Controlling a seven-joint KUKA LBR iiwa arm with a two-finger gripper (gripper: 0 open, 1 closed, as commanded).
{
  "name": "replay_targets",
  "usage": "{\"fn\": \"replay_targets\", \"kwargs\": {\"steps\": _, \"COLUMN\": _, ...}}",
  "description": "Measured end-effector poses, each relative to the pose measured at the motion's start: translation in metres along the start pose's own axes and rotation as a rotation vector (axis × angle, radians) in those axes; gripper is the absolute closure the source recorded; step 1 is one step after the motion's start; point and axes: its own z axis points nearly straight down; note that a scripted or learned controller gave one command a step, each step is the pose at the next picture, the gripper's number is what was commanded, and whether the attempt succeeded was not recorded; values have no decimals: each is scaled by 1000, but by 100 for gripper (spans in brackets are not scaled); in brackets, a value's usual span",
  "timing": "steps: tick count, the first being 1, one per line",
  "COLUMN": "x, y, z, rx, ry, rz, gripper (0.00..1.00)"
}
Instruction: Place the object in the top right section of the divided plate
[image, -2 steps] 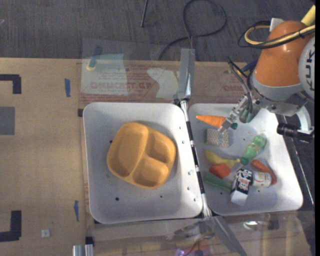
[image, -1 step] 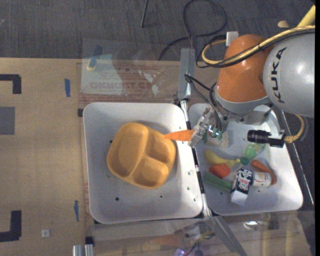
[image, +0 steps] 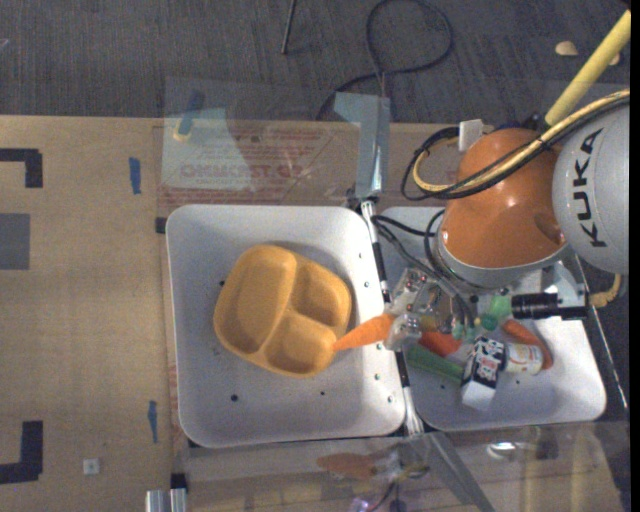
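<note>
The carrot (image: 362, 332) lies tilted over the left bin's (image: 200, 400) right edge, its tip touching the divided plate (image: 283, 308), which sits mid-bin with bare white floor all round. The gripper (image: 408, 322) grasps the carrot's thick end at the rim. The arm (image: 500, 215) hides much of the right bin (image: 570, 395), where small crowded toys (image: 490, 360) are hard to make out.

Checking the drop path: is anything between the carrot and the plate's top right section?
Nothing visible. The carrot at the pincer tips toward the yellow divided plate by its right rim, and the top right section lies bare just beyond.
</note>
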Motion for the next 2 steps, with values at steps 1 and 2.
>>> {"fn": "replay_targets", "kwargs": {"steps": 1, "x": 0, "y": -1, "z": 0, "rx": 0, "ry": 0, "rz": 2, "gripper": 0}}
{"fn": "replay_targets", "kwargs": {"steps": 2, "x": -3, "y": -1, "z": -8, "rx": -2, "ry": -1, "rz": 6, "gripper": 100}}
